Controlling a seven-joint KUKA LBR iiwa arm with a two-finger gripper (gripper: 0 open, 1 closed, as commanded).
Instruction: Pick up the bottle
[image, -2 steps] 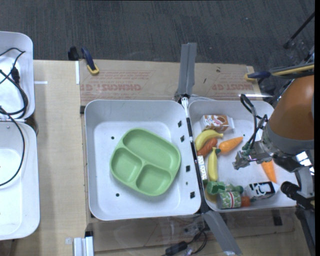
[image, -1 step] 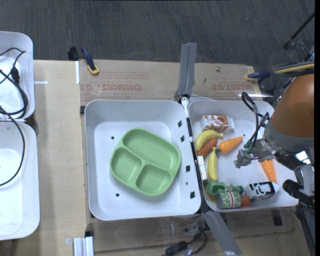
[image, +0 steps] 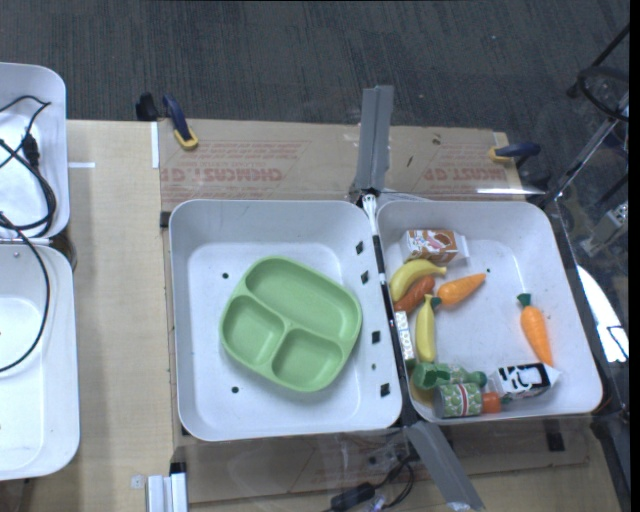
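Observation:
The bottle (image: 458, 397) lies on its side in the front left corner of the right bin (image: 500, 225). It is small, with a green top pointing left, a green and red label, and an orange-red end pointing right. Its left end touches the lower tip of a banana (image: 427, 330), and a black and white carton (image: 526, 378) lies close to its right end.
The right bin also holds a second banana (image: 415, 273), an orange carrot (image: 461, 289) near the middle, another carrot (image: 535, 333) by the right wall, and a small orange and white carton (image: 435, 244) at the back. A green divided plate (image: 291, 323) sits in the left bin (image: 200, 250).

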